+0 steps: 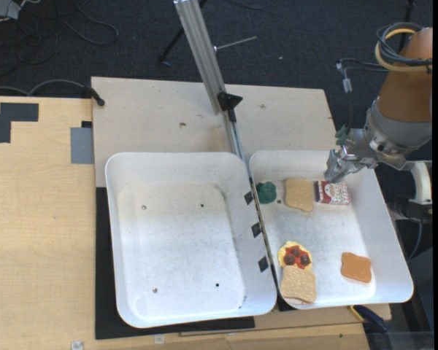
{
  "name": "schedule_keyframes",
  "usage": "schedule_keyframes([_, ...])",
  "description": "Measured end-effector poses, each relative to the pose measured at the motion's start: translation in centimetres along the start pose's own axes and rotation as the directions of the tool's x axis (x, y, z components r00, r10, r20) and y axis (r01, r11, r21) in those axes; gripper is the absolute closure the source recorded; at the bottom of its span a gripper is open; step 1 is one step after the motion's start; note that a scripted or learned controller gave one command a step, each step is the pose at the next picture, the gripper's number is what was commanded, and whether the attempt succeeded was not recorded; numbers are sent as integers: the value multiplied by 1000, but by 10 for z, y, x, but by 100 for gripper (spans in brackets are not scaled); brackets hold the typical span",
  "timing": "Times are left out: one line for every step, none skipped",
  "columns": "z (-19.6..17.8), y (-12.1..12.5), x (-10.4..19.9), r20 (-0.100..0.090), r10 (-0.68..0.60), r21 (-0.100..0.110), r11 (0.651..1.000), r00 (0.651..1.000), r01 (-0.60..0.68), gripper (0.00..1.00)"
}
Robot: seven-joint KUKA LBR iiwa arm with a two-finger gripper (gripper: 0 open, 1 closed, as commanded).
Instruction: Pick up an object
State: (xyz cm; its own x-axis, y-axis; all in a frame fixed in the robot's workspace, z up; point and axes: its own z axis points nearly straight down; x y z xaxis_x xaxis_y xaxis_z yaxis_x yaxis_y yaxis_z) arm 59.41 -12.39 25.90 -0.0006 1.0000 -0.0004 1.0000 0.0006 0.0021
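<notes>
The claw [336, 168] hangs over the right bin [394, 268], just above a red-and-white packet [333, 193]; whether it is wide or narrow cannot be told; six objects lie in that bin: one packet, one tan bread slice [298, 194], one green lump [266, 191], one pizza slice [295, 254], one cracker [298, 285], one orange piece [356, 267]; the left bin [177, 239] sits alongside.

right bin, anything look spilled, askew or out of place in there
Nothing spilled or broken. The one oddity sits at the right white bin's front-left corner: the tan cracker-like square lies tilted, overlapping the yellow round piece with red topping and reaching the bin's rim. The other items lie loosely scattered.
</notes>
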Motion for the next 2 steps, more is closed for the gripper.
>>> schedule_keyframes([17,-11,52,-3,-2,7,1000,1000,2,100])
schedule_keyframes([26,-29,109,-3,-3,8,1000,1000,3,100])
